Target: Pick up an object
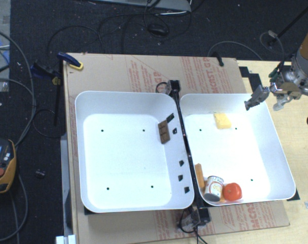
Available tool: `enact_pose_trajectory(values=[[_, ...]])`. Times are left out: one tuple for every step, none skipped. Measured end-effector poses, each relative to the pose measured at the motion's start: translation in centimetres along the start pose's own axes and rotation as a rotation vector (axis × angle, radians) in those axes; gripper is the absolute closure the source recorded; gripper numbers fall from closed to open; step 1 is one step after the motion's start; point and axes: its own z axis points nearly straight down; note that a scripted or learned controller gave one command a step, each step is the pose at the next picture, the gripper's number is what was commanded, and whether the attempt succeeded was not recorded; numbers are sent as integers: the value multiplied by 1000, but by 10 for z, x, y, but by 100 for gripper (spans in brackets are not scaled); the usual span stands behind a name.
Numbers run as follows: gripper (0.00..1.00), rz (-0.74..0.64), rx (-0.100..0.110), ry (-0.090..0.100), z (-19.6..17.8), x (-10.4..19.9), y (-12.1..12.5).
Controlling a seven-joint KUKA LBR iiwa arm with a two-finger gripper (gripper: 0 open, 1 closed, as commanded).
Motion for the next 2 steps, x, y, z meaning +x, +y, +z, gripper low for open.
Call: enact_pose_trajectory(values=[[0, -1, 3, 1, 24, -12, 62], [100, -1, -1, 0, 11, -12, 63]])
